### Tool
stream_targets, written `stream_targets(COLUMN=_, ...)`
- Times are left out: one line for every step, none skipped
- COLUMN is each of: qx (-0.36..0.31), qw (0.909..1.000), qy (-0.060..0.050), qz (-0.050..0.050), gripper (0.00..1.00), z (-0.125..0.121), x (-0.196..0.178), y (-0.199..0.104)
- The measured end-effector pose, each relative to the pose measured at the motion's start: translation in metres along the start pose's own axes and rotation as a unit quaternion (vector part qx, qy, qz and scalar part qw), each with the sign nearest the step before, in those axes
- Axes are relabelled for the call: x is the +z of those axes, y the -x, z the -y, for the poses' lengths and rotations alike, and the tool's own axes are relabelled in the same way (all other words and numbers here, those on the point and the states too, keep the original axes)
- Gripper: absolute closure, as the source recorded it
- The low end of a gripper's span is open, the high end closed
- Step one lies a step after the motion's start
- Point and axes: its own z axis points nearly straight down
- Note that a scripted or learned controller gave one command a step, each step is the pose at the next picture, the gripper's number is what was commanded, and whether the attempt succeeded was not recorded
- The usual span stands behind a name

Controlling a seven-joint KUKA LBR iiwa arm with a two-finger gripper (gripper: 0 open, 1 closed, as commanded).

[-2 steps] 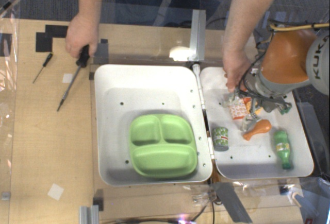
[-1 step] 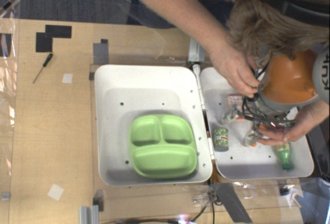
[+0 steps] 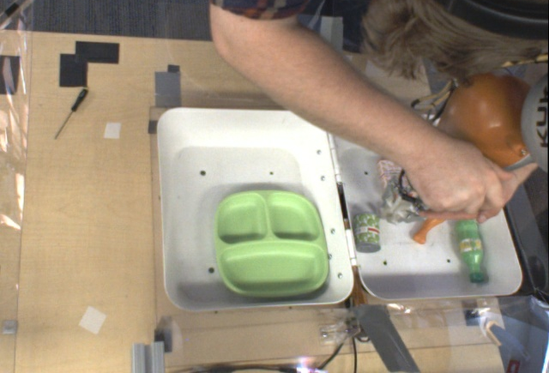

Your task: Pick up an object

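Observation:
The right bin (image 3: 429, 277) holds a small can with a green label (image 3: 367, 231), a green bottle (image 3: 470, 249) lying near the front right, an orange carrot-like piece (image 3: 426, 228) and a crumpled silvery wrapper (image 3: 395, 207). A person's bare forearm and hand (image 3: 446, 183) reach down into this bin from the top of the view, and the hand rests over the wrapper and the orange piece. The robot arm's orange band (image 3: 487, 116) hangs at the right, just behind that hand, which covers whatever lies below the band.
The left bin (image 3: 184, 191) holds a light green divided plate (image 3: 272, 243). On the wooden bench to the left lie a small screwdriver (image 3: 70, 111) and black tape patches (image 3: 86, 61). The person's plaid-shirted torso leans over the back edge.

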Motion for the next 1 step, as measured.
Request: stream_targets(qx=0.056, qw=0.9983, qy=0.011, qz=-0.009, gripper=1.00, z=-0.0699, x=-0.0816, y=0.0695)
